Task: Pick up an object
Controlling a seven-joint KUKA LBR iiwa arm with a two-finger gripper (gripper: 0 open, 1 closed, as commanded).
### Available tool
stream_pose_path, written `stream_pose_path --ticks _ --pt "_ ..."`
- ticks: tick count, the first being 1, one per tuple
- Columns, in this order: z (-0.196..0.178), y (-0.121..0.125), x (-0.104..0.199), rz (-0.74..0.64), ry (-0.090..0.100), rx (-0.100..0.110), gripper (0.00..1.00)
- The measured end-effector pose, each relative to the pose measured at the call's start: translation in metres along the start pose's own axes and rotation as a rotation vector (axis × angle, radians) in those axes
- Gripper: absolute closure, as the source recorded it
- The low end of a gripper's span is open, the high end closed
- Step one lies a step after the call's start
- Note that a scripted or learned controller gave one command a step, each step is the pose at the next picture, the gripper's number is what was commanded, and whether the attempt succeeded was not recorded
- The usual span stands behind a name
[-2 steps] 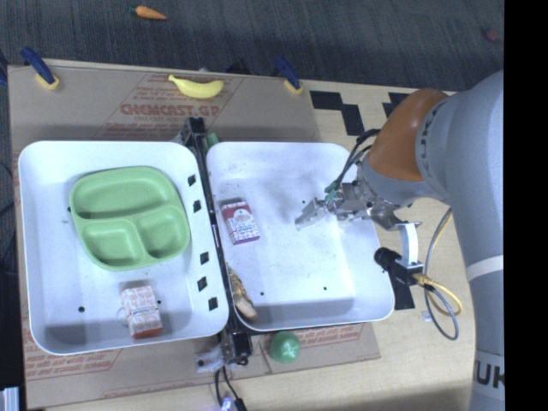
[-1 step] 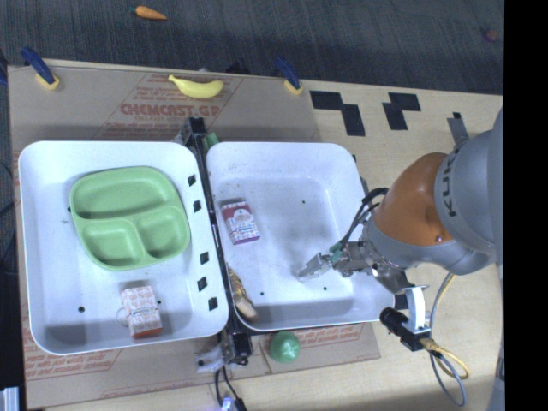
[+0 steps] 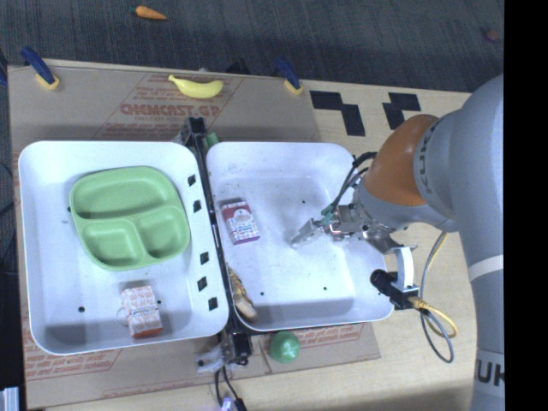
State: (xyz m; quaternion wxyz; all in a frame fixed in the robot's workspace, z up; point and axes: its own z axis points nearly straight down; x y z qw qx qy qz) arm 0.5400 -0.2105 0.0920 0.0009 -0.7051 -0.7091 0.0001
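Observation:
In the right bin (image 3: 282, 311) a small red and white packet (image 3: 240, 221) lies flat near the left wall. My gripper (image 3: 303, 232) hangs over the middle of that bin, to the right of the packet and apart from it. Its metal fingers (image 3: 310, 227) point left and nothing shows between them. A second red and white packet (image 3: 140, 308) rests in the left bin (image 3: 34, 255) near the front, below a green divided tray (image 3: 130, 216).
A tan object (image 3: 241, 298) lies at the right bin's front left corner. A green ball (image 3: 284, 346) sits on the cardboard in front of the bins. A yellow banana (image 3: 196, 85) lies behind the bins, with blue clamps (image 3: 40, 67) along the bench's back edge.

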Motion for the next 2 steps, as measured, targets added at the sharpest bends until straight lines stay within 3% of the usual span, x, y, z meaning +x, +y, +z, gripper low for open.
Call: stream_pose_path --ticks 1,2 --pt "-0.001 0.084 0.0 0.001 0.0 -0.001 0.0" --pt "-0.071 -0.016 0.023 0.001 -0.001 0.0 0.0"
